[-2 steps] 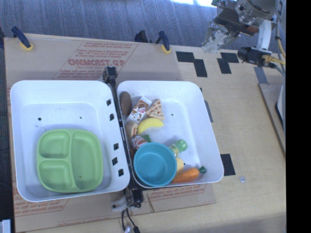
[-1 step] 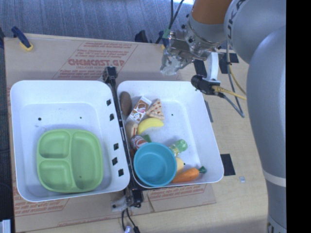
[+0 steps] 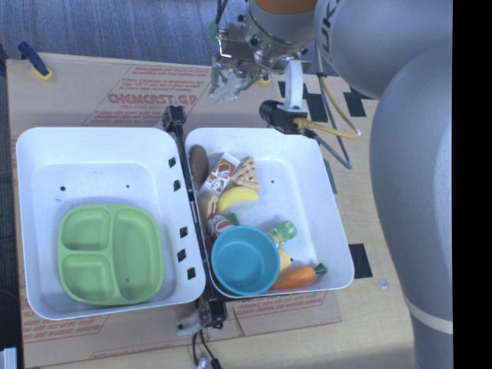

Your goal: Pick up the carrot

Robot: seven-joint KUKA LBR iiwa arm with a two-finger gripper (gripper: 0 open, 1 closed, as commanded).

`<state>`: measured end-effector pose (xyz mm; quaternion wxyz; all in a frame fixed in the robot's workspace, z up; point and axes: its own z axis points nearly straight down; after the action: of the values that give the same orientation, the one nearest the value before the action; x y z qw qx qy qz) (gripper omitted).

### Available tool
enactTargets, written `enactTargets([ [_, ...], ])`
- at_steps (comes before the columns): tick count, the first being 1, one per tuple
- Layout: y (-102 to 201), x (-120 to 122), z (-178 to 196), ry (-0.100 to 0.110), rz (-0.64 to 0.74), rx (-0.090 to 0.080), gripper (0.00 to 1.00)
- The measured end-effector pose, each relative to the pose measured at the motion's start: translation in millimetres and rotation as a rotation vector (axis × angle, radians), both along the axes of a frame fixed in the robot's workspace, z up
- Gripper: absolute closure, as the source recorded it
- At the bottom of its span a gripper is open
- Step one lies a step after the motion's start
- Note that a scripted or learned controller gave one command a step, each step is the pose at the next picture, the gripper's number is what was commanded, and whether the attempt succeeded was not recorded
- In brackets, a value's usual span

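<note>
The counter (image 3: 369,317) has a light wooden top. A flat sheet of brown cardboard (image 3: 115,91) with red print lies on it, and the two white bins stand on this sheet side by side, touching along the middle. The left bin (image 3: 34,152) is the wider one; the right bin (image 3: 327,214) is beside it. Black tape marks (image 3: 360,260) lie on the counter, right of the bins.

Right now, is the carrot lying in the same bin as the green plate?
No, the carrot lies in the right bin beside the blue bowl.
</note>
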<state>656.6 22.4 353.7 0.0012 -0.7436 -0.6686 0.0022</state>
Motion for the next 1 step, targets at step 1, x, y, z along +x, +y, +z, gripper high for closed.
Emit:
enactTargets([
  [1,59.2,-2.0,-69.7,0.011,-0.103,-0.004,1.00],
])
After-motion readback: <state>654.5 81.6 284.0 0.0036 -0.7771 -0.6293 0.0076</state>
